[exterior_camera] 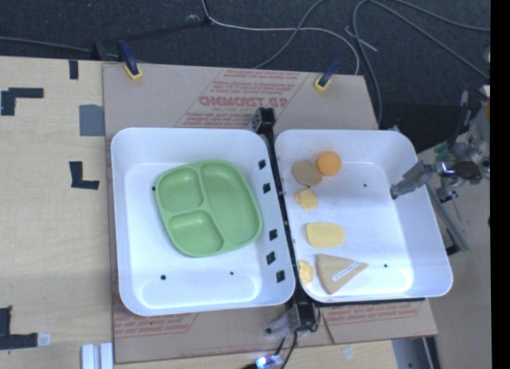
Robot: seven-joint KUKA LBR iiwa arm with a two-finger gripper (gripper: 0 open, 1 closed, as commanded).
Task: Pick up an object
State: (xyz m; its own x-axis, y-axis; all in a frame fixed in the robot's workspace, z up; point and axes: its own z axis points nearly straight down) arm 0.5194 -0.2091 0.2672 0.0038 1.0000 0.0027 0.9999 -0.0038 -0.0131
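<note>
Two white bins sit side by side on a sheet of brown cardboard (239,92). The left bin (131,152) has a green plate (209,206) in it. The plate has three sections and takes up the middle of that bin.

The right bin (398,224) has small toy foods, all on its left side. An orange ball (329,162) is at the far end. Just left of it, touching it, is a brown round piece (305,173). A little nearer is a small yellow lump (306,198). Nearer still is a flat yellow oval (325,235). At the near end lies a tan wedge (338,270), and a small yellow bit (304,272) sits just left of it by the bin wall.

The gripper (402,184) is at the right edge of the right bin, well apart from all the food. It holds nothing. I cannot tell if it is open or closed.
</note>
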